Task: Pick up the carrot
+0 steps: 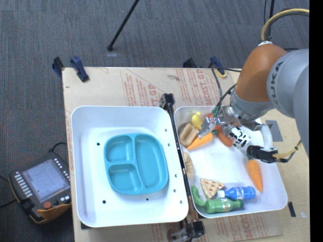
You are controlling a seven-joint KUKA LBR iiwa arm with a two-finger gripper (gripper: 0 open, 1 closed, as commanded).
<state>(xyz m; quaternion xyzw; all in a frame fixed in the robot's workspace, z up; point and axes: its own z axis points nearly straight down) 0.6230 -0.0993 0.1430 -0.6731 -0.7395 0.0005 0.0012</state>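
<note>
The gripper (pixel 214 126) is low in the right bin (pixel 275 203) over a carrot (pixel 200 142), grip undeterminable, nothing lifted yet.

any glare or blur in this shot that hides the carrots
Camera view: even, soft lighting, mild glare on the white bin floor; the carrot at right is sharp; the carrot by the claw is partly covered there, slightly soft.

Gripper (pixel 214 126) fingers blurred — wrist hides part of right bin (pixel 275 195).

Divided plate (pixel 136 164) in left bin (pixel 83 135); carrot (pixel 255 175) in right bin (pixel 275 198) (near bottles (pixel 232 199)).
</note>
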